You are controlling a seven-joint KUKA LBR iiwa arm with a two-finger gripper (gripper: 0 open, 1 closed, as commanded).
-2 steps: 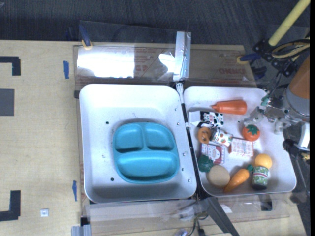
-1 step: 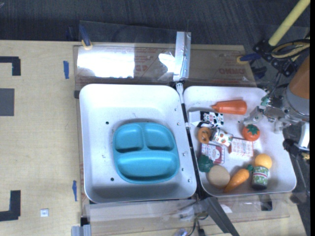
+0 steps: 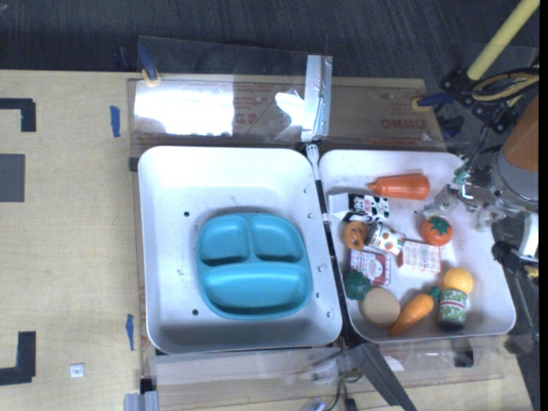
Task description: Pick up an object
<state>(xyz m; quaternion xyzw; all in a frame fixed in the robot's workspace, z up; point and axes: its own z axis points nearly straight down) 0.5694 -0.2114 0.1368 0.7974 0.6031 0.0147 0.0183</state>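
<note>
Reaching in from the right, the grey arm with an orange band, cut off by the frame edge so that little beyond the wrist can be seen. Ends in a metal two-finger claw, tangled among cables and glare over the upper right corner of the right shallow white bin; too cluttered to make out whether wide or narrow, so cannot tell. Nothing seen gripped in it.

Lying just beside the claw, to its lower left and apart from it, a round red toy tomato with a green top. Further up and left, a long orange-red toy carrot on its side near the bin's back wall. Left of that, a small black-and-white patterned carton, print too small to read. Crowded in the middle, red-and-white cartons, overlapping and hard to separate, with a small orange fruit touching them. Along the front, well apart from the claw: a beige egg-shaped piece, a second orange carrot leaning against it, a yellow lemon and a dark jar with a green lid, touching one another.

Sitting in the left shallow white bin, a teal divided plastic plate.
</note>
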